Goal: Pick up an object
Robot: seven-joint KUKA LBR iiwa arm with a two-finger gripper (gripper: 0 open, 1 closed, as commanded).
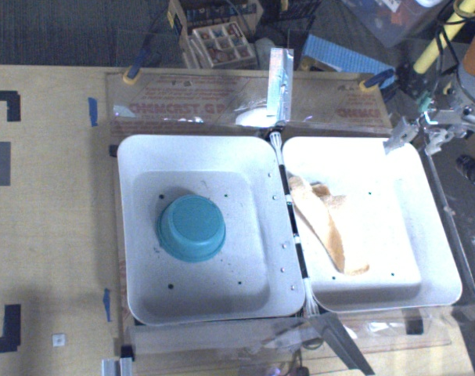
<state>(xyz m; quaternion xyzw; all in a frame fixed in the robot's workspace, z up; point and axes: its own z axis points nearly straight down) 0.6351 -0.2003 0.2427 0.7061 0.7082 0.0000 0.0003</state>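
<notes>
From my remote seat, the claw [415,131] hangs at the upper right of the frame, over the right white bin's [437,210] far corner; I cannot tell its state. A tan, long wooden spatula [325,225] lies down-left of it, running diagonally inside that bin.

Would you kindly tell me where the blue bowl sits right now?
The blue bowl lies upside down in the left bin, left of centre, well apart from the tan object in the right bin.

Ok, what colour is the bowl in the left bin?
Teal blue: the upturned bowl shows plainly in the camera view.
</notes>
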